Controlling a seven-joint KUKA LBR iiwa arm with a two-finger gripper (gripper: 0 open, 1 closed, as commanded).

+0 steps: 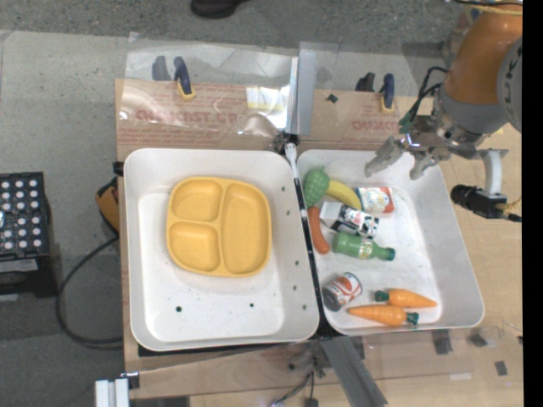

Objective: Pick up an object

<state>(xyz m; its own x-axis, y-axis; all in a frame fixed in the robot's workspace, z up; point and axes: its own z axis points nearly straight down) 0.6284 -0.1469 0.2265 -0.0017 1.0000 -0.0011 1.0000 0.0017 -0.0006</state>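
A: Camera view check, gripper (399,161)?
B: Fingers spread apart, nothing between them, hovering over the right bin (454,253) at its far edge.
A: Nearest items?
B: Banana (343,193) and white packet (376,198) just beside each other below it; green bottle (361,247), soda can (342,290), two carrots (392,306) nearer. Yellow divided plate (220,227) in left bin (148,253).

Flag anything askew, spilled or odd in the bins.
Nothing spilled or damaged. The right bin holds a loose jumble: green bottle and can lie on their sides, two carrots near the front edge. The yellow divided plate sits flat in the left bin. The pincer hovers open over the right bin's back edge.
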